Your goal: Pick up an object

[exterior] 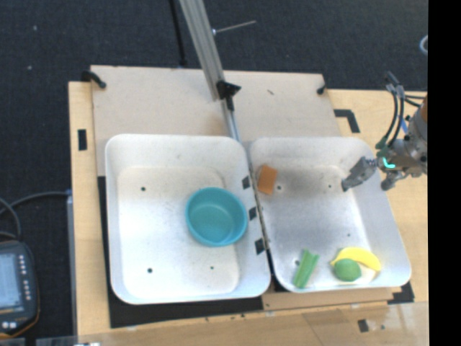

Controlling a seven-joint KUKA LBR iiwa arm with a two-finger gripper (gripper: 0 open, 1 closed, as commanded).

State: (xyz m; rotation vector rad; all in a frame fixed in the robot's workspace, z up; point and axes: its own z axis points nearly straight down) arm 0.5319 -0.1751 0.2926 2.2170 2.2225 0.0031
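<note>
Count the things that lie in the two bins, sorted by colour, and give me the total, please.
Blue: 1, the bowl in the left bin.
Orange: 1, the block in the right bin.
Green: 2, the stick and the round fruit.
Yellow: 1, the banana.
Total: 5.

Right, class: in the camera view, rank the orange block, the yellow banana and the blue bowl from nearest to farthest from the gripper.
From the gripper, at the right bin's far right edge:
1. Yellow banana, in the right bin's near right corner.
2. Orange block, by the right bin's left wall, only slightly farther.
3. Blue bowl, in the left bin, clearly farthest.
</note>
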